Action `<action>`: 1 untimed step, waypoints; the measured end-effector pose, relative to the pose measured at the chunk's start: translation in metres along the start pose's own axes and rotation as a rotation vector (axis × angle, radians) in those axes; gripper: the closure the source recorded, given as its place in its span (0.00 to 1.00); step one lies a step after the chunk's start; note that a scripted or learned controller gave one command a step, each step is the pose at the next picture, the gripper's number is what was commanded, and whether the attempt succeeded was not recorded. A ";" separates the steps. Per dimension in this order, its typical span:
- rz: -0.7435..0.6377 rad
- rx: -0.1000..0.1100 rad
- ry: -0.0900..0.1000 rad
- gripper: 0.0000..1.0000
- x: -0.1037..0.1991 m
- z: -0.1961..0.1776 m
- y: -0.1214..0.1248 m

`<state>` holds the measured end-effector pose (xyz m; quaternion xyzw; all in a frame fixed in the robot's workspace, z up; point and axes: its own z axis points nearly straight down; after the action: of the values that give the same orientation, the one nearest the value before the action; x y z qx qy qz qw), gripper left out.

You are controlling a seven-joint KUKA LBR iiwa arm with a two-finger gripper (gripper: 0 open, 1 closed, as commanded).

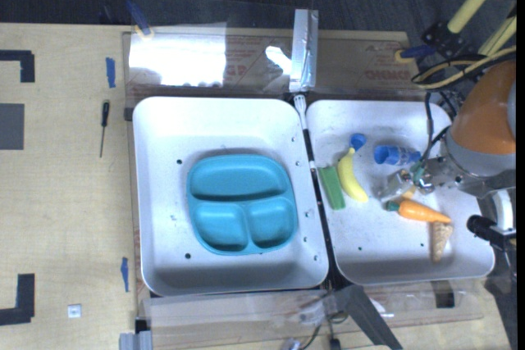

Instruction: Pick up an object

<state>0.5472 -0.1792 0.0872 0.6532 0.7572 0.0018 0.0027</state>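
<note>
A pale wooden bench (57,201) is bearing two white bins. The gripper (410,179) is hovering in the right bin (369,254) near a carrot (422,213) and banana (352,177); jaw state unclear.

The bench (57,217) is a flat top of light wood, and two white bins sit on it side by side, touching in the middle. The left bin (156,127) has a blue tray in it, and the right bin (394,254) has small toys in it. On the bare wood at the left there are black corner marks (20,65), a grey square (10,127), little bits of blue tape (111,71) and a thin dark stick (104,125), and clear plastic sheet (176,61) lies behind the bins.
</note>
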 end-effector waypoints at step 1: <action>0.001 -0.006 -0.003 1.00 -0.001 -0.012 0.002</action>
<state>0.5492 -0.1794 0.0992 0.6536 0.7568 0.0032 0.0059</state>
